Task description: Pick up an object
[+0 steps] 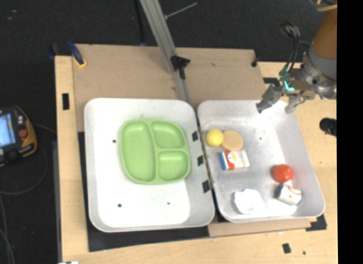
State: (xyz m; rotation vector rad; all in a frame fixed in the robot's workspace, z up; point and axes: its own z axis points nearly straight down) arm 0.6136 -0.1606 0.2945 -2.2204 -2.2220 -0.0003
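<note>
Hovering at the right bin's (pixel 258 115) far right corner, the gripper (pixel 278 99) is being held open and empty; the approach is judged under way. The ball (pixel 214 138), disc (pixel 232 140) and carton (pixel 235 159) are lying mid-bin, so a descent is being called for.

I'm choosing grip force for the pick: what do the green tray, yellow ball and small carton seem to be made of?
Green tray: likely moulded plastic, matte, with smooth rounded dividers and one even colour.
Yellow ball: smooth, with a slight sheen; plastic or rubber, I can't tell which.
Carton: looks like printed cardboard, with flat faces, sharp edges and red and blue print on white.
</note>
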